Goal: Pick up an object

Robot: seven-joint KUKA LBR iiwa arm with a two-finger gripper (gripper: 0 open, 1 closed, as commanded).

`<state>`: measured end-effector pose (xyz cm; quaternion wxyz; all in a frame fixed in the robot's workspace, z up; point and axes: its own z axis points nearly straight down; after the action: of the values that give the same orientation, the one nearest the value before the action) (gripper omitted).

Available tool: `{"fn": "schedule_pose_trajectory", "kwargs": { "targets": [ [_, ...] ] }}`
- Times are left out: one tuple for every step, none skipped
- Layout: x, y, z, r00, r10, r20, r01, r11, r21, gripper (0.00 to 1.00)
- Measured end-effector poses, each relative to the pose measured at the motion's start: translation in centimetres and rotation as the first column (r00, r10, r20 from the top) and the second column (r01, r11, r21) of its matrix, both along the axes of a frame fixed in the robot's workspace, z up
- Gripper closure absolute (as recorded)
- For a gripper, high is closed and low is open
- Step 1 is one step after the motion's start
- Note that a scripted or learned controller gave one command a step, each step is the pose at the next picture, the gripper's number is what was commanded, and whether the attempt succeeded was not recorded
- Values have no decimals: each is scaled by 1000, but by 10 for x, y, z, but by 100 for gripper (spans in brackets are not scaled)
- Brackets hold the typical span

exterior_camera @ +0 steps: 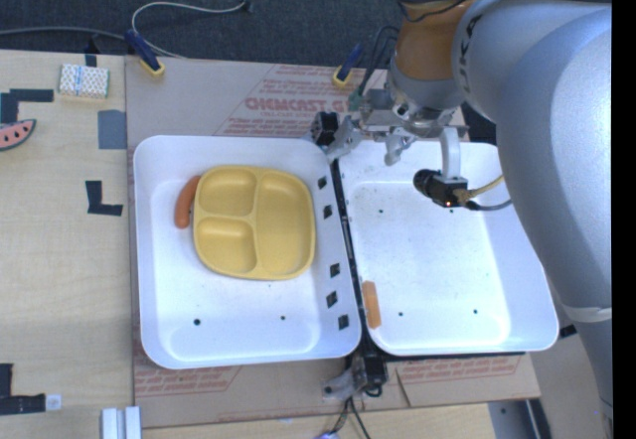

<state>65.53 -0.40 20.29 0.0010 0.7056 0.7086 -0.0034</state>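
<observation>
We find the gripper (395,144) at the right bin's (517,323) far-left corner, jaws state indeterminable; the nearest carrot (371,304) lies toward the near edge, long axis near-far

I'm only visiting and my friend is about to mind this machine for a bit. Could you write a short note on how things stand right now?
Gripper: at the back of the right bin, near the divider between the bins; I can't tell whether it is open or shut, and nothing shows in it.
Left bin: a yellow divided plate with an orange carrot-like piece at its left edge.
Right bin: a small orange piece against its left wall, near the front.
Done: nothing picked up yet.
Left: grasp one object and lift it.
</observation>
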Motion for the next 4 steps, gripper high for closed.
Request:
{"fn": "schedule_pose_trajectory", "kwargs": {
  "targets": [
    [0, 1, 10, 1000, 2, -1, -2, 1000, 0, 100],
    [0, 0, 9, 1000, 1, -1, -1, 1000, -2, 0],
    [0, 1, 19, 1000, 3, -2, -3, 1000, -2, 100],
    [0, 0, 19, 1000, 2, -2, -2, 1000, -2, 0]
  ]
}}
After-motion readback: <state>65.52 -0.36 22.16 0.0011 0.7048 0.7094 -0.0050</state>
